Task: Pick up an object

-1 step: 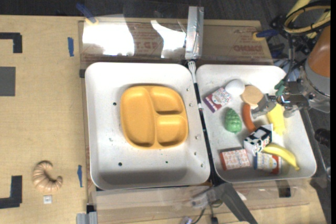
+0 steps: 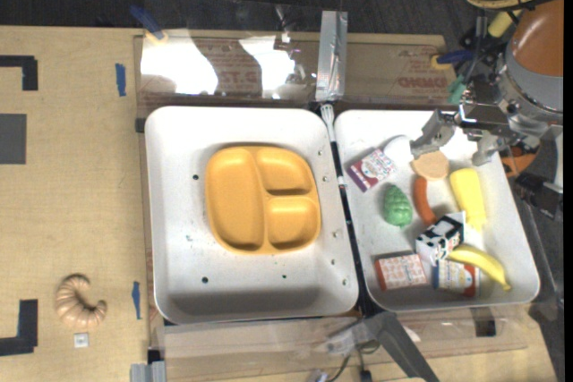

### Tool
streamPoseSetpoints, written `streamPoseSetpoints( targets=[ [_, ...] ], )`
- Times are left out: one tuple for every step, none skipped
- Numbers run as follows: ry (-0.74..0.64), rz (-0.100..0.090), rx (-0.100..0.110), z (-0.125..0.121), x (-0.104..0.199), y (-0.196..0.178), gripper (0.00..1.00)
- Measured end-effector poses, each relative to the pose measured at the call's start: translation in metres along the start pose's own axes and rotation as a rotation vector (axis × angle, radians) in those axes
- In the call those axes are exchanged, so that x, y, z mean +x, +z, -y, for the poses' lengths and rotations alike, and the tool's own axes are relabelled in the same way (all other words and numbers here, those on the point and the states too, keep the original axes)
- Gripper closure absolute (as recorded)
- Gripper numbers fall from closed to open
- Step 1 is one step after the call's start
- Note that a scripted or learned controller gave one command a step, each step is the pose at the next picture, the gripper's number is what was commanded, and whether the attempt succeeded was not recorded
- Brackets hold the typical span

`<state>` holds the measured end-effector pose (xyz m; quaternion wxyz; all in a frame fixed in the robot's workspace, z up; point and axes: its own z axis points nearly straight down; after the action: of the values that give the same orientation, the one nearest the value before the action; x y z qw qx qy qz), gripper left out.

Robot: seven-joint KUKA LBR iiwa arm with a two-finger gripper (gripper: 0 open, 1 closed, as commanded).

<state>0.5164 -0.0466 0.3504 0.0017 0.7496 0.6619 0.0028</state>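
Two shallow white bins stood side by side — the left bin [image 2: 170, 192] held one yellow plastic divided plate [image 2: 262, 196]. The right bin [image 2: 524, 277] held one green lumpy toy [image 2: 397, 205], one orange carrot-like stick [image 2: 423, 199], one yellow banana [image 2: 480, 265], one yellow corn-like cylinder [image 2: 468, 197], one round tan disc [image 2: 430, 165] and three small printed packets — [image 2: 372, 168], [image 2: 401, 271], [image 2: 455, 277]. One croissant-shaped pastry toy [image 2: 79, 301] lay on the bench [image 2: 63, 192].

The light brown fibreboard bench [image 2: 63, 103] bears two shallow white bins [image 2: 170, 192] side by side and, near its front-left corner, a tan croissant-shaped toy [image 2: 79, 300].
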Motion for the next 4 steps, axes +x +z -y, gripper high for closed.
streamPoseSetpoints(
  targets=[
    [0.006,0.004,0.021,0.0,-0.055,0.136,0.0],
    [0.257,0.001,-0.001,-0.018,-0.053,0.263,0.0],
    [0.26,0.001,-0.004,-0.019,-0.053,0.251,1.0],
    [-0.072,0.005,-0.001,-0.027,-0.117,0.262,1.0]
  ],
)
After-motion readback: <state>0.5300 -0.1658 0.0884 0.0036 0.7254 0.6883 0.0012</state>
